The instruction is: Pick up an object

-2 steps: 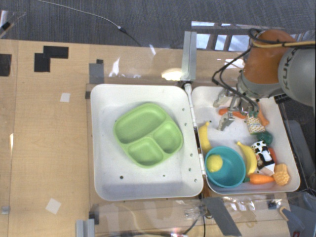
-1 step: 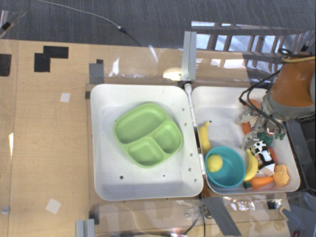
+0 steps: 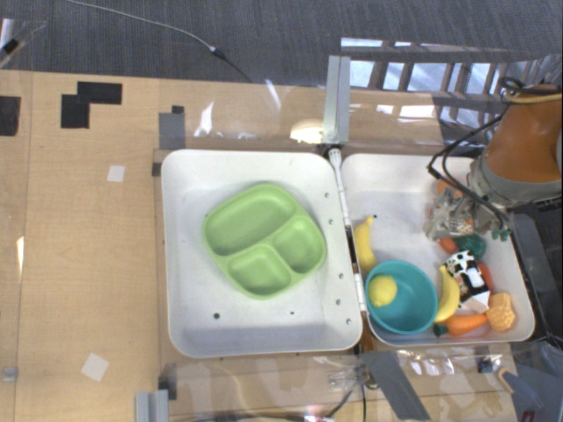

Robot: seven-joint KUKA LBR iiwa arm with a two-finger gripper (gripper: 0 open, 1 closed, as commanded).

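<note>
The counter (image 3: 79, 262) looks like pale wood laminate, smooth with a faint sheen, and the floor (image 3: 264, 16) past its far edge is dark, rough-woven carpet. Both white bins (image 3: 189, 323) look like smooth, slightly glossy plastic, as does the green divided plate (image 3: 264, 238) in the left bin and the teal bowl (image 3: 413, 301) at the near edge of the right bin. The arm (image 3: 528, 139) has a matt orange band, and its wrist below looks like dull grey metal.
</note>
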